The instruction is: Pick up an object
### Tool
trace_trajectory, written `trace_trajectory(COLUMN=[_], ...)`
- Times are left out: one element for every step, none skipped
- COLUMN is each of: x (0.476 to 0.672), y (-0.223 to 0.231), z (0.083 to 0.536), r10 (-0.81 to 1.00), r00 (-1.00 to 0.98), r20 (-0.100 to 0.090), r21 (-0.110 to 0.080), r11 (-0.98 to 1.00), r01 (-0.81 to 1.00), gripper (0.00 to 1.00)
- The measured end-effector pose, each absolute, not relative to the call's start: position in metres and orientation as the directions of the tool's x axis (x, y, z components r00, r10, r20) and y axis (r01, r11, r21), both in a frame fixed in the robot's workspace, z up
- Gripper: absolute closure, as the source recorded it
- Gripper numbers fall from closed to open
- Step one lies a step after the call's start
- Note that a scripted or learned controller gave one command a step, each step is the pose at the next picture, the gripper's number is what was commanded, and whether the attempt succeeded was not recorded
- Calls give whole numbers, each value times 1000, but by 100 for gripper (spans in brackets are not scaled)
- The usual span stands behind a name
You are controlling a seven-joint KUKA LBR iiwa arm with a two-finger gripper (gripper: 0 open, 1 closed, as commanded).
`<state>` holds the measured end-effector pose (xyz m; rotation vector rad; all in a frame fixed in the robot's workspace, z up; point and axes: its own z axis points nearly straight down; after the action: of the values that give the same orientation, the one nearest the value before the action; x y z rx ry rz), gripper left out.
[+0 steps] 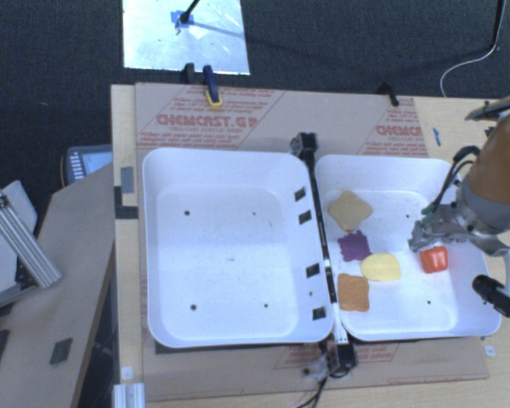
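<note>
Two shallow glossy white plastic bins on table: left bin [229,253], right bin [408,313]. Right bin holds five small soft-looking pieces: flat tan slab [349,210], ragged purple lump [354,246], smooth yellow oval [381,268], orange square [353,292], blocky red-orange piece [434,259]. Grey metal gripper [425,238] just beside red-orange piece; fingers' spread can't be made out

White bins [229,170], tan piece [349,210], purple piece [354,246], yellow piece [381,268], orange piece [353,292], red-orange block [434,259]
</note>
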<state>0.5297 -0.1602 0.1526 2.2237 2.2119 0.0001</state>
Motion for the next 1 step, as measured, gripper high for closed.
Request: trace_trajectory(x=[573], y=[-98], z=[253], r10=[1000], r00=[-11], r20=[0], r21=[14], r11=[11], r01=[1000], gripper=[100])
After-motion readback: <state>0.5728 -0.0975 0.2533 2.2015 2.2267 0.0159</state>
